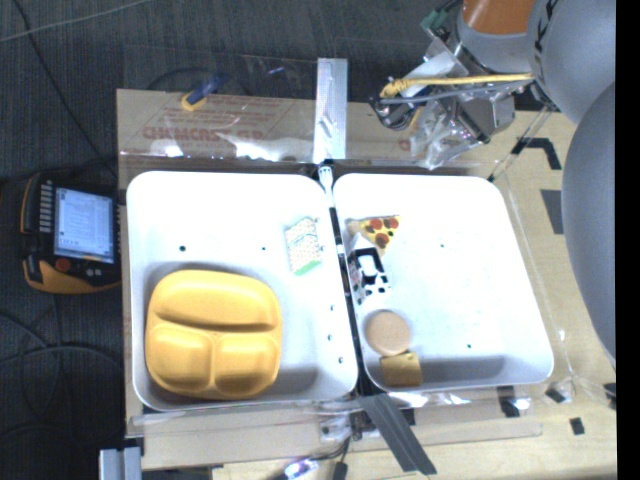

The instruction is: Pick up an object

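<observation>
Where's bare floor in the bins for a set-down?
Right bin: open right of the pizza-slice toy, black clip, round disc and tan block, which crowd the divider. Left bin: top-left, above the yellow bread-shaped object, left of the small card.

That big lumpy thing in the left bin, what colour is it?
Yellow, seen from the overhead camera view.

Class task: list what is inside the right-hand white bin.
Along the right bin's left wall lie a small pizza-slice toy, a black-and-white object, a round tan disc and a tan block. Whatever lies beneath them is covered.
</observation>
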{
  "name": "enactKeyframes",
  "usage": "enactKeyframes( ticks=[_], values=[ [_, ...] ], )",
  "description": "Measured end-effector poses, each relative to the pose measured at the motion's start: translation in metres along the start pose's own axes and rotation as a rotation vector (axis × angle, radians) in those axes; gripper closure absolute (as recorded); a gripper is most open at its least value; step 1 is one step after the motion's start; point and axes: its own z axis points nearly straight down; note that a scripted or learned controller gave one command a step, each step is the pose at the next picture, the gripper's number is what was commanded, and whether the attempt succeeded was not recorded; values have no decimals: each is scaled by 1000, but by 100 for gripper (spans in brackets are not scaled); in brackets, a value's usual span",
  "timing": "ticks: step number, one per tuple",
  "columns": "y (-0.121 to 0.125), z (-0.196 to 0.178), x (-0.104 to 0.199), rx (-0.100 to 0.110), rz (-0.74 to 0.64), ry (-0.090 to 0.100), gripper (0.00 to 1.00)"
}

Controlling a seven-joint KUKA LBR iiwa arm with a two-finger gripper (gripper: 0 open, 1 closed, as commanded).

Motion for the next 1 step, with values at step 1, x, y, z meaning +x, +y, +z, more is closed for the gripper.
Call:
enactKeyframes(
  ticks=[1],
  values=[
    [83,-17,-27,-1,163,1,100]
  ],
)
